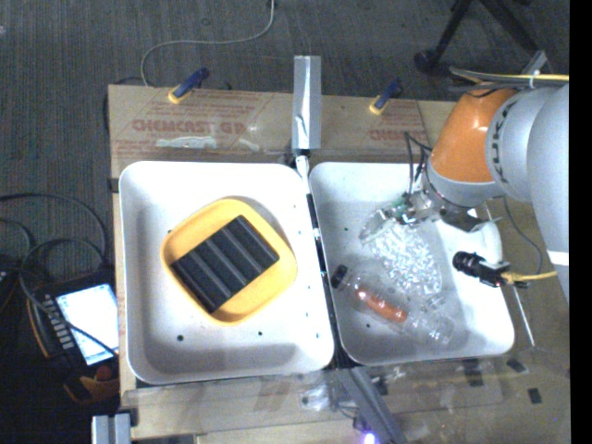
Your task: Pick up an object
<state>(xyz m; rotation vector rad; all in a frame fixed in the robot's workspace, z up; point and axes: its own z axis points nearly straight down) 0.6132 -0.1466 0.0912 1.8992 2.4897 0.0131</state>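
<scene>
arm (504,146) lowered into the right bin (490,336), over the clear plastic clutter.
a clear bottle (393,308) is left lying flat there, ready for picking; the gripper's state cannot be told.

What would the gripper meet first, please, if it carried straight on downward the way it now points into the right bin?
Probably the clear crinkled plastic item lying in the right bin: the gripper sits at its upper end. Height above it is hard to judge from this slanted view, and the bin floor lies beneath.
</scene>
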